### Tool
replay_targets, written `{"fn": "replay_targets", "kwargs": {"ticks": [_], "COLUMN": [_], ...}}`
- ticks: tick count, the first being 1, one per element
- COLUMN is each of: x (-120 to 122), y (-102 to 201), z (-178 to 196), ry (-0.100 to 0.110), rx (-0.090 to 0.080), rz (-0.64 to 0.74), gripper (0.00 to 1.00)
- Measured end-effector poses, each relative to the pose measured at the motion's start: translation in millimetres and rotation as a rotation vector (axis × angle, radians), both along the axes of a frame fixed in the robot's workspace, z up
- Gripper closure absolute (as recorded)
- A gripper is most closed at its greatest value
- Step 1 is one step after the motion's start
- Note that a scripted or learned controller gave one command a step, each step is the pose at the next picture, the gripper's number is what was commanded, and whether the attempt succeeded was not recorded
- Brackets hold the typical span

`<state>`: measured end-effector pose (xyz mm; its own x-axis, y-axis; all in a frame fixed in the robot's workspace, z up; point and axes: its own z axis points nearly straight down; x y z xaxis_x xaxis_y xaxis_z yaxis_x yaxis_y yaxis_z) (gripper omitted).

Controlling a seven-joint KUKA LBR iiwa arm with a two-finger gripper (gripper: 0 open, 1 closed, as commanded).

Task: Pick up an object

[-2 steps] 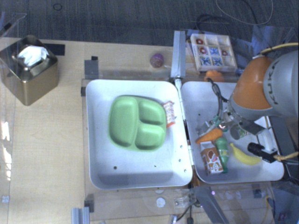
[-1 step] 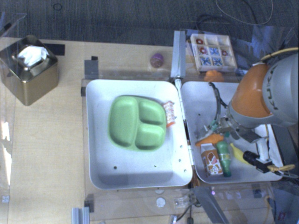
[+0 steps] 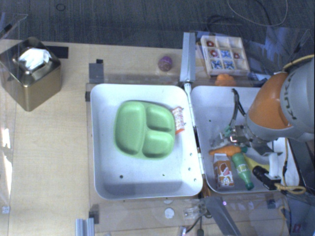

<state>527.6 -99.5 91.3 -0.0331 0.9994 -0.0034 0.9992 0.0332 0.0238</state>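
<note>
My gripper (image 3: 232, 136) is low over the middle of the right bin (image 3: 211, 107), under the grey and orange wrist. Just below it lie an orange carrot-shaped piece (image 3: 220, 151), a brown packet (image 3: 223, 173) and a green bottle (image 3: 242, 169), crowded together at the bin's front. A yellow piece (image 3: 255, 162) pokes out beside the bottle. The gripper's tip is close above the orange piece, and whether they touch is unclear. In the left bin (image 3: 106, 176) a green divided plate (image 3: 144, 129) lies with a small red and white packet (image 3: 178, 119) at its right edge.
Behind the right bin sit a tic-tac-toe board (image 3: 224, 54) and an orange object (image 3: 224, 79). A purple ball (image 3: 165, 63) rests behind the left bin. A gold box (image 3: 30, 75) with white tissue stands at the far left of the bench.
</note>
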Motion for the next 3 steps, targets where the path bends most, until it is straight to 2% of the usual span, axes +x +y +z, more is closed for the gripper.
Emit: {"fn": "replay_targets", "kwargs": {"ticks": [1, 2, 3], "x": [-21, -17, 48], "y": [11, 10, 26], "z": [0, 13, 95], "ry": [-0.006, -0.016, 0.016], "rx": [-0.002, -0.006, 0.001], "rz": [-0.045, -0.044, 0.055], "gripper": [0.00, 1.00, 1.00]}}
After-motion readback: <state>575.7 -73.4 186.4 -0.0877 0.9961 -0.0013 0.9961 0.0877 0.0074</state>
